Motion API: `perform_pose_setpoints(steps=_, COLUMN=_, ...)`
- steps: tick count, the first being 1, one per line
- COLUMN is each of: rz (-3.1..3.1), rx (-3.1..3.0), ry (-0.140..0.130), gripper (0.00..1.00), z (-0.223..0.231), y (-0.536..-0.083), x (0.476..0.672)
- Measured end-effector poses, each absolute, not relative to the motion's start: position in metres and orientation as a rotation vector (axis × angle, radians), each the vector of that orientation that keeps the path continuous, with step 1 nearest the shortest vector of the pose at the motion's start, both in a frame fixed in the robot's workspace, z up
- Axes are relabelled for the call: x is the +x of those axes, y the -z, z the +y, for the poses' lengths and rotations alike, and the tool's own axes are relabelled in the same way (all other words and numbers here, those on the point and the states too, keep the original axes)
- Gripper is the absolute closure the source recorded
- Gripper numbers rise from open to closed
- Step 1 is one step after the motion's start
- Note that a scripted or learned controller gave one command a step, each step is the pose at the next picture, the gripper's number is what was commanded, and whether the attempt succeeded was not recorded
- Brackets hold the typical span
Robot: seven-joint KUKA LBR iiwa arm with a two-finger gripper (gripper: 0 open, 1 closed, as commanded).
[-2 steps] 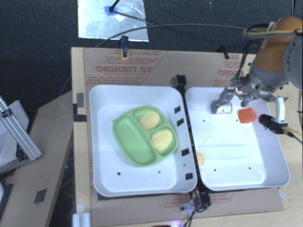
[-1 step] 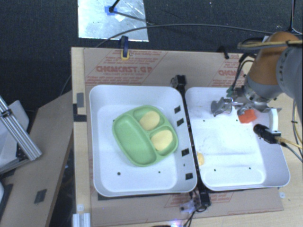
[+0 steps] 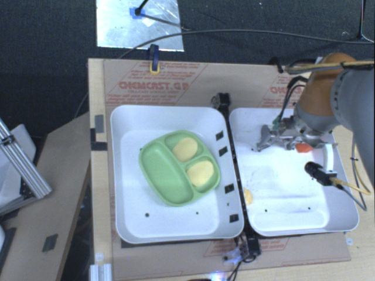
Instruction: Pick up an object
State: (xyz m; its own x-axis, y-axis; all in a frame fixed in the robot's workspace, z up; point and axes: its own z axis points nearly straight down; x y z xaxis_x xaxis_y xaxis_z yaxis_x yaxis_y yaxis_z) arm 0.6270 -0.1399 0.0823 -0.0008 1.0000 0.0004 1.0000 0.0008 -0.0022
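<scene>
Yellow object [image 3: 247,196]: small and rounded, lying on the floor of the view's right bin [image 3: 293,218], against the bin's left wall and near its front. Nothing touches it. The gripper [image 3: 262,143] is in the rear part of the same bin, pointing toward the view's left and well apart from the yellow object. Whether it is apart or together cannot be determined. A small orange-red item [image 3: 303,148] lies just beside the wrist. The left bin [image 3: 132,215] holds a green divided plate [image 3: 167,177], with one pale yellow piece [image 3: 186,149] in the rear small compartment and another [image 3: 201,172] in the front one.
</scene>
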Motion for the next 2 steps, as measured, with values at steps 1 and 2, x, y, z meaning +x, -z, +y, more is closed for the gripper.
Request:
perform_pose_setpoints(steps=1, rz=-2.225, rx=-2.224, ry=0.004, gripper=1.0, z=-0.14, y=-0.096, x=0.629)
perform_pose_setpoints(steps=2, rz=-2.229, rx=-2.22, ry=0.005, gripper=1.0, z=-0.135, y=-0.142, x=0.626)
